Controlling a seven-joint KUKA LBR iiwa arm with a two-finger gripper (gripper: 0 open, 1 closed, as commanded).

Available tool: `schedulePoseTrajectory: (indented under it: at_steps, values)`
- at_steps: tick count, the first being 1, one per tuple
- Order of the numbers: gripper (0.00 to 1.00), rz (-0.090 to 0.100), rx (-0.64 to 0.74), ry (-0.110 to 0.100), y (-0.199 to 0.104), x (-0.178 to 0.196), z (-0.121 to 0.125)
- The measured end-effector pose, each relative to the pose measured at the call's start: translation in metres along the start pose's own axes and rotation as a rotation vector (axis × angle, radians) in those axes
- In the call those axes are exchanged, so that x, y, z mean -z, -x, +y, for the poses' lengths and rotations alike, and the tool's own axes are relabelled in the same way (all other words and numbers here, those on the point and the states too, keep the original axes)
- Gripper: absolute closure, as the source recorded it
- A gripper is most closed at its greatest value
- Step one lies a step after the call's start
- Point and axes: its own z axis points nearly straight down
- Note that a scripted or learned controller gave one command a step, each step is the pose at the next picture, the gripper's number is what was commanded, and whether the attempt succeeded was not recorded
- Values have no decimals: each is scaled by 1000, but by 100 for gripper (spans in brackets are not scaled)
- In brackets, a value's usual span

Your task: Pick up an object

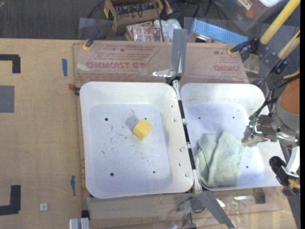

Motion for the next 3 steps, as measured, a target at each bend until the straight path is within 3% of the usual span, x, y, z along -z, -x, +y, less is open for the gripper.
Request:
schedulePoseTrajectory:
  at_steps: [1, 2, 3]
  values:
    - [100, 3, -338, 9, 9, -118, 4]
    - [100, -1, -9, 1, 63, 3, 30]
    - [100, 0, -240, 10, 44, -118, 30]
